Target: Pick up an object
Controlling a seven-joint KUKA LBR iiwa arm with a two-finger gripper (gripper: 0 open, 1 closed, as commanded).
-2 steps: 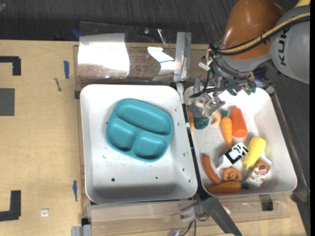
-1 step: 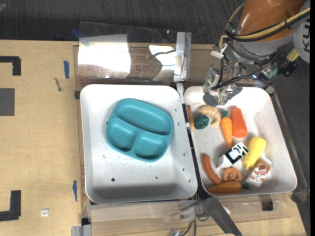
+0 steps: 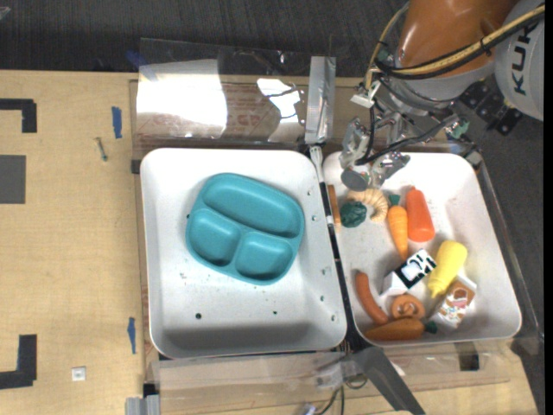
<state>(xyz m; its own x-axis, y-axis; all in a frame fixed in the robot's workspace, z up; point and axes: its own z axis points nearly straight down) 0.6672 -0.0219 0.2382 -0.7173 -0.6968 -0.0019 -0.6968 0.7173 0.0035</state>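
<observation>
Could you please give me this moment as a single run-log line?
hand above right bin's far-left corner | nothing seen held | toys in right bin | teal tray in left bin

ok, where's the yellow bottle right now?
In the camera view the yellow bottle lies in the right bin, toward its right wall, next to the black-and-white block and below the orange block.
</observation>
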